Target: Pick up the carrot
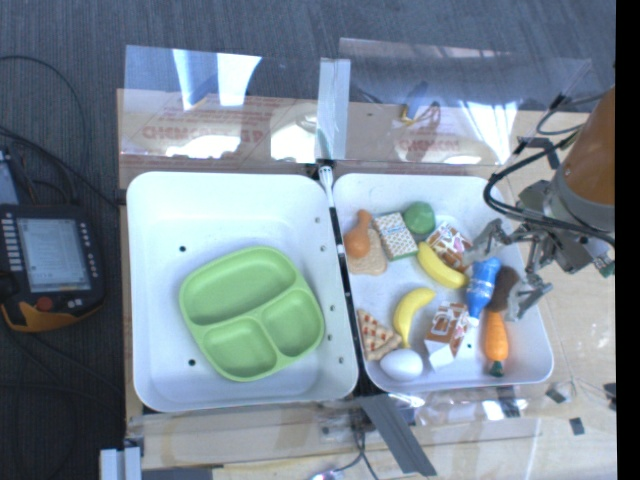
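The arm (pixel 590 158) leans in over the right bin's (pixel 540 368) far edge, its end effector (pixel 520 263) with fingers spread apart, holding nothing. The carrot (pixel 495 338) lies in that bin, just below the end effector, beside a blue bottle (pixel 482 284).

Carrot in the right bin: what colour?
Orange, with a small green tip; the carrot shows in the camera view.
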Controlling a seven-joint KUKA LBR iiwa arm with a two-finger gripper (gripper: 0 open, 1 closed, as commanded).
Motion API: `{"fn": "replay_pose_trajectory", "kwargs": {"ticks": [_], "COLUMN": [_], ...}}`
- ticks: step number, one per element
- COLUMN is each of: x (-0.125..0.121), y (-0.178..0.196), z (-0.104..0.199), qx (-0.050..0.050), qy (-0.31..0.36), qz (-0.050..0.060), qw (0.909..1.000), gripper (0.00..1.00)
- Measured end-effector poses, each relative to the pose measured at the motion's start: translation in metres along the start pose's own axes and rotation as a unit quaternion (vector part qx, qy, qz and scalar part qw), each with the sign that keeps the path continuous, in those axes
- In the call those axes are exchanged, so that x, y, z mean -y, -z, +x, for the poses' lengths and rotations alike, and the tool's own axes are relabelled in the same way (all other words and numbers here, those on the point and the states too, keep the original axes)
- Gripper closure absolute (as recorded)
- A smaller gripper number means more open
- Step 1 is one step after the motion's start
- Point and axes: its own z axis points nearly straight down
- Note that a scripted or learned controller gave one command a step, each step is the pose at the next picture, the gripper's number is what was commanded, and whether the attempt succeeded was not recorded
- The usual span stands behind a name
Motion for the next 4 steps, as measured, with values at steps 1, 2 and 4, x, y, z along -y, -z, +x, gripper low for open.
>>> {"fn": "replay_pose_trajectory", "kwargs": {"ticks": [1,2,4], "x": [0.032,0.030,0.017], "y": [-0.104,-0.145,-0.135], "z": [0.031,0.038,0.031], "qx": [0.000,0.007,0.005], "qy": [0.146,0.127,0.115], "qz": [0.002,0.008,0.009], "qw": [0.9892,0.9919,0.9933], "gripper": [0.00,0.00,1.00]}}
